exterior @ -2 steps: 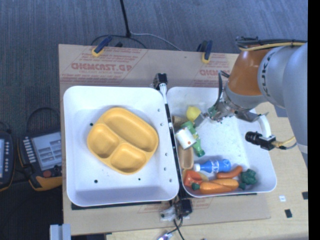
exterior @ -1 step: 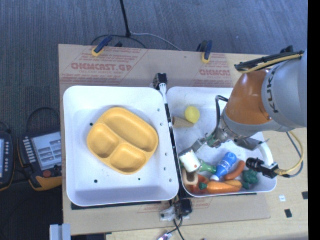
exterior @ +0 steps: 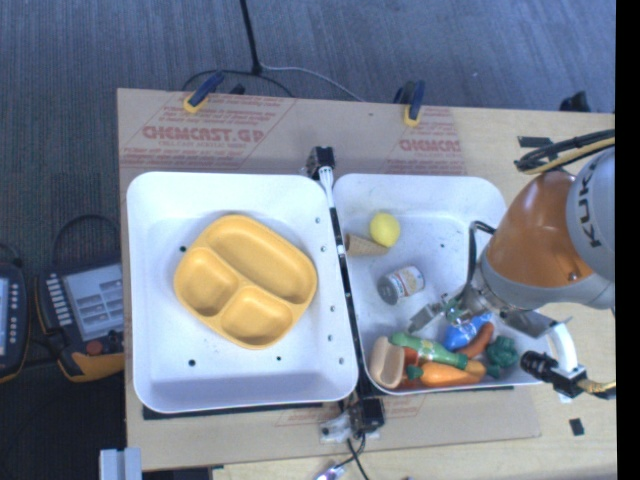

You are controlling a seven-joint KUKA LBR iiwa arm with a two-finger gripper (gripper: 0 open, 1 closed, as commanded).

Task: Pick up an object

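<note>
My own wrist hides most of my claw (exterior: 452, 313), so its tips blur into the toy pile (exterior: 445, 353) right under it and I cannot tell them apart. My arm (exterior: 545, 238) covers the right bin (exterior: 420, 186) wall behind the claw. The small jar (exterior: 401, 284) beside the claw has an unreadable label.

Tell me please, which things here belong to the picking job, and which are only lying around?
Belong to the job:
- claw over the heap of toy food
- blue plastic toy
- orange plastic carrot
- yellow round lemon
- small grey tin can
- right white bin

Only lying around:
- yellow divided plastic tray in the left white bin
- blue-yellow clamps
</note>
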